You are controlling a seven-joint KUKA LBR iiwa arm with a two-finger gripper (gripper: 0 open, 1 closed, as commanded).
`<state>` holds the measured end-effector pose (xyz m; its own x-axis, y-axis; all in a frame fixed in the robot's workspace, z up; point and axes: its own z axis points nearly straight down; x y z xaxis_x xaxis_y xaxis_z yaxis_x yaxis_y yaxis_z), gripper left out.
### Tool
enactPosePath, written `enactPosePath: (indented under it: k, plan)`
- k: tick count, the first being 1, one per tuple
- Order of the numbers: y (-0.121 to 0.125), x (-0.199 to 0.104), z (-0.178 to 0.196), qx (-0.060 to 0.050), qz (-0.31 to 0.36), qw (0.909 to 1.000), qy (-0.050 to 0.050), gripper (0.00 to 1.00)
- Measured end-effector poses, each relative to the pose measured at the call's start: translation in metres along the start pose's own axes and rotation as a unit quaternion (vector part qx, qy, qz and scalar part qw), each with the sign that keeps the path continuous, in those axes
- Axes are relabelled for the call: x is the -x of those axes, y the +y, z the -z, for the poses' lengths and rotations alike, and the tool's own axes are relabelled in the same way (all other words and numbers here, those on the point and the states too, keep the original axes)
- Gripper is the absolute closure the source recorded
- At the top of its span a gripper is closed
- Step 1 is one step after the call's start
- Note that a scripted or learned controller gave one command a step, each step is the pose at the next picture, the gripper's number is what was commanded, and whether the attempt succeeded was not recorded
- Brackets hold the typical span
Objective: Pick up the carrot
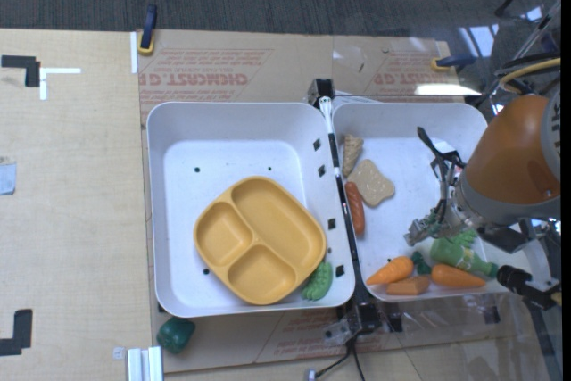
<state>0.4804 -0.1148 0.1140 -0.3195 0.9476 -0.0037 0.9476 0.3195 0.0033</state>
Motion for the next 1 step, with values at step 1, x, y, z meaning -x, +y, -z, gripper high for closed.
enactPosePath:
  k: [1]
  plan:
    - [0.0000, 0.0000, 0.0000, 0.000, 0.000, 1.0000, 0.000, 0.00]
